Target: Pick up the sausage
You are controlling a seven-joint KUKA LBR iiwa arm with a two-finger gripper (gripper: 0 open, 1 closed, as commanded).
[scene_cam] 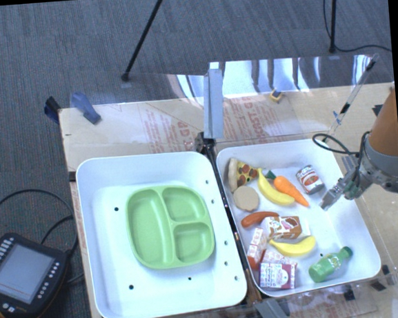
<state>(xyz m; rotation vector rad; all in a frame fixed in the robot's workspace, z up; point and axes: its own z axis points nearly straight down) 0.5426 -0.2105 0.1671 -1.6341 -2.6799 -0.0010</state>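
Right bin (361, 234) | sausage (259, 218) lies flat, long axis left-right | jaws (329, 201) state: cannot tell

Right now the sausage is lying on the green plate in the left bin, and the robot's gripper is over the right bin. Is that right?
Not quite. The camera view shows the sausage lying in the right bin, among the other toy food, beside the cookie. The green plate does sit in the left bin, and the gripper is over the right bin, as you said.
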